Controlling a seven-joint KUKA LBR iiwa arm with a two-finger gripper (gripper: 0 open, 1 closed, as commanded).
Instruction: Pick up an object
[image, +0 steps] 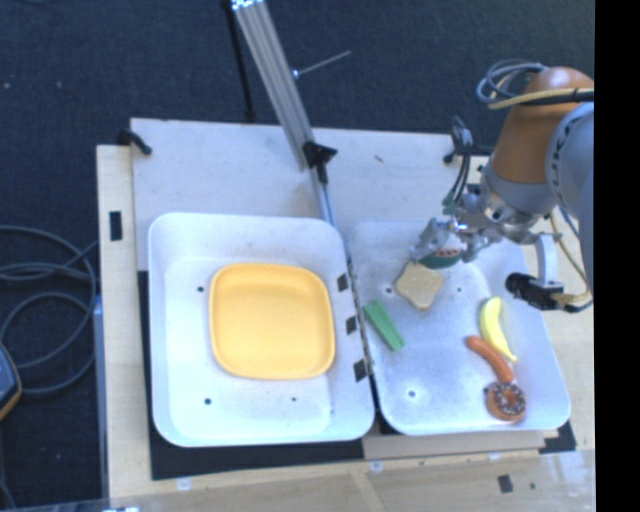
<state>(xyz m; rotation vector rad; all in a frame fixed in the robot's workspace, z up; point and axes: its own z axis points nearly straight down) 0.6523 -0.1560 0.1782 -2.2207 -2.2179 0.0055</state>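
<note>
Two shallow white bins are seen side by side on the bench. In the left bin (180, 250) a square yellow plate (271, 320) is laid flat near the middle. The right bin (540, 400) is reached into by the grey arm with its orange band (530, 130), entered from the right edge of the view. The gripper (442, 250) is lowered over the upper part of the right bin, just above a tan slice of bread (420, 286), whose upper edge is touched or nearly touched by it; something dark green is glimpsed at the fingertips, but what it is cannot be told, nor can it be told how the end effector is set, spread or pressed together. A green block (383, 326) is found near the bin's left wall. Toward the right side a yellow banana (495, 326) is laid, with an orange sausage (490, 357) just beside it and a brown doughnut (505, 401) below that, near the lower right corner.
</note>
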